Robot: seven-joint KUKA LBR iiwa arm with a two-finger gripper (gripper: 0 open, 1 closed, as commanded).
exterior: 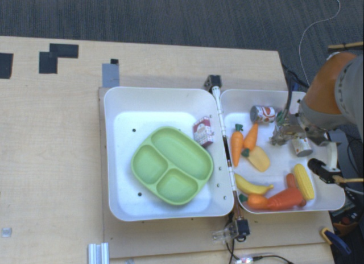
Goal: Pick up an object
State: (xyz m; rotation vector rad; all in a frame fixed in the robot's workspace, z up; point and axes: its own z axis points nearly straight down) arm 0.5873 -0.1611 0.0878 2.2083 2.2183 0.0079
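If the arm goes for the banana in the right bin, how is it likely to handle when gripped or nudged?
The banana looks like a smooth moulded toy, so probably stiff, light and somewhat slippery. Its curved body may pivot rather than slide straight when nudged. It lies against a carrot near the bin's front wall, so a push could jostle that neighbour.

The labels on the can [262, 113] and the packet [203, 131] are too blurred to read.
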